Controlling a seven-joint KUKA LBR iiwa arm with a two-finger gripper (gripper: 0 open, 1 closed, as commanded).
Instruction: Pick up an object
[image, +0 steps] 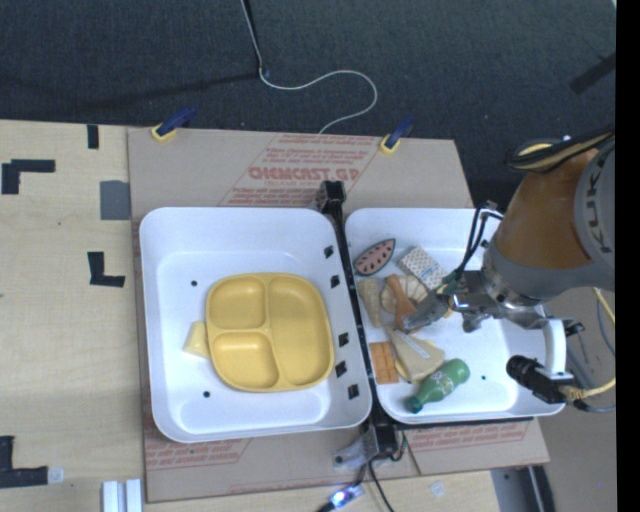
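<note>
From above, the bench (60, 300) carries two shallow white bins, side by side on a sheet of cardboard (300, 165). I take the black divider (345, 300) between the bins as the landmark.

Left of the divider, the left bin (165, 240) holds a yellow tray (270, 332) with three compartments; a pale yellow flat piece (195, 340) shows from under the tray's side far from the divider.

Right of the divider, the right bin (490, 395) holds a cluster of small things close to the divider — a brown oval piece with dots (373, 257) at the top, a checkered packet (420, 265) beside it, some tan and beige pieces (385, 297) in the middle, an orange flat piece (383, 362) just beside the divider, and a green bottle (438, 385) lying lowest, farther from the divider.

The grey arm (545, 235) reaches in from the right, and the claw (425, 312) is low over the tan pieces. It seems to touch the cluster, but whether the claw is open or closed on something — I cannot tell.
</note>
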